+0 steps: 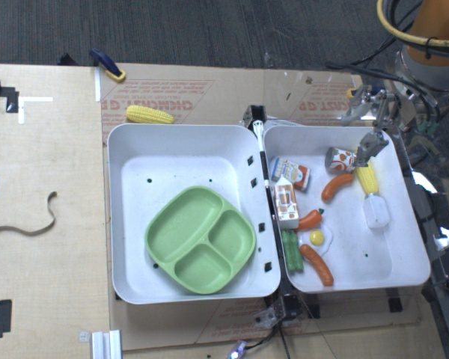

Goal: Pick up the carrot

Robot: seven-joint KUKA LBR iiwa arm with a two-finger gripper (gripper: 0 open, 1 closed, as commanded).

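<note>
The carrot [310, 219] lies in the right bin [389, 271], low of centre, beside a milk carton [286, 203]. The gripper [370, 146] hovers at the bin's upper right, above a can [342, 159]; its fingers look slightly parted and empty, though the view is unclear.

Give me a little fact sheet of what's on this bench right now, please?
left bin: holds a green divided plate
right bin: holds toy food
carrot: right bin, beside the small carton
sausages: one near the can, one at the front
corn: one cob in the right bin, one on the bench behind the left bin
gripper: above the right bin's far side, near the can
</note>
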